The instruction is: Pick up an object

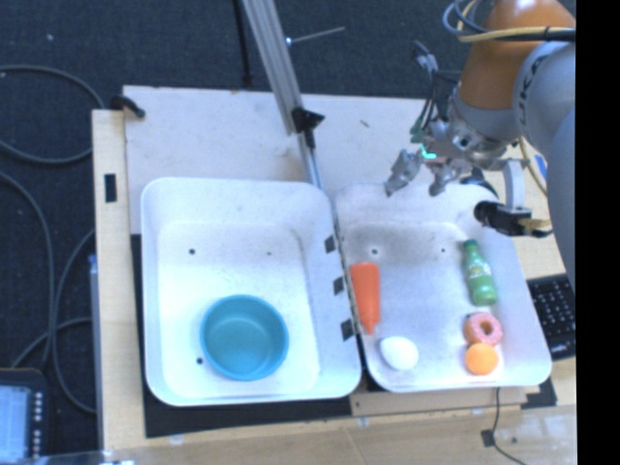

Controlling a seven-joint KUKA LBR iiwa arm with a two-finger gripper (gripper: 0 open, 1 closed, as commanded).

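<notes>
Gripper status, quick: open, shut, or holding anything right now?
Gripper: open, holding nothing, fingers spread above the far edge of the right bin.

Carrot (365, 295), egg (398, 353), bottle (478, 272), donut (482, 328), orange (481, 358) lie in right bin (407, 211).

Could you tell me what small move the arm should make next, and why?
Probably swing toward the slim green plastic bottle and descend: the gripper hangs with open jaws, holding nothing, above the right white bin's far rim, and the bottle lies nearest.
</notes>
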